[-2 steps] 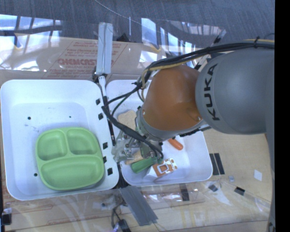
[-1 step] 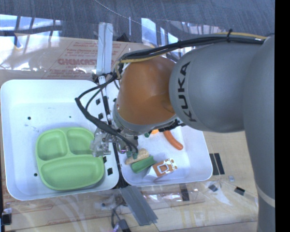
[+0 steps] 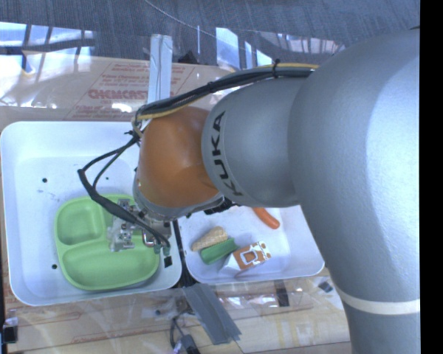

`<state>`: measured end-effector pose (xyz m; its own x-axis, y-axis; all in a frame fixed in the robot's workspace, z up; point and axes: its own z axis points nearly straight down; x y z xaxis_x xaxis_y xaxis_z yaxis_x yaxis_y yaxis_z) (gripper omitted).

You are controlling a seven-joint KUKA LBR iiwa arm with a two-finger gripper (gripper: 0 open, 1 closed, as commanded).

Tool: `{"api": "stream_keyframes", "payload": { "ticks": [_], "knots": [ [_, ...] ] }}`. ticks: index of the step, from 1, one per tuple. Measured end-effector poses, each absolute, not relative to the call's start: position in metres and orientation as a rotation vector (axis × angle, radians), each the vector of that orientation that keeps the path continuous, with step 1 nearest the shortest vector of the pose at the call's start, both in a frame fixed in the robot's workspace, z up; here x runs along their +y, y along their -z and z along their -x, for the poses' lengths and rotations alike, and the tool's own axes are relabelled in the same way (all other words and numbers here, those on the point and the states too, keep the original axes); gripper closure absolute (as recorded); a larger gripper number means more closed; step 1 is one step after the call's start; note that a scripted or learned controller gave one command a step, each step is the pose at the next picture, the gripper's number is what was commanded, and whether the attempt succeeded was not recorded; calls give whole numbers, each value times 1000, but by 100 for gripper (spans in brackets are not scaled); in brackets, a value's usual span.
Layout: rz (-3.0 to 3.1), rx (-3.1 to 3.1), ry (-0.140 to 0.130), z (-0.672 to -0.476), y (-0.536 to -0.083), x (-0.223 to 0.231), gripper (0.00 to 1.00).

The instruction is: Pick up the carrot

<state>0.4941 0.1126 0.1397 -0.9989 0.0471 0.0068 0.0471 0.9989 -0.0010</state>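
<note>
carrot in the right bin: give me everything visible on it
The carrot is small, orange and smooth, plastic-looking like a toy. It lies flat on the floor of the right bin, near the far side, tilted diagonally in the camera view. Its upper-left end is hidden under the arm, so the full length and any green top cannot be seen. Nothing visibly touches it; the corn cob and green vegetable lie apart from it, nearer the camera. The gripper is over the left bin, not at it.

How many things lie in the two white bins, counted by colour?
Green: 2, the plate and the green vegetable
Orange: 2, the carrot and the small box
Yellow: 1, the corn
Total: 5
</note>
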Motion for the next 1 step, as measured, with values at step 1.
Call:
{"api": "stream_keyframes", "payload": {
  "ticks": [1],
  "knots": [
    [-585,-3092,1,-560,-214,172,100]
  ]
}}
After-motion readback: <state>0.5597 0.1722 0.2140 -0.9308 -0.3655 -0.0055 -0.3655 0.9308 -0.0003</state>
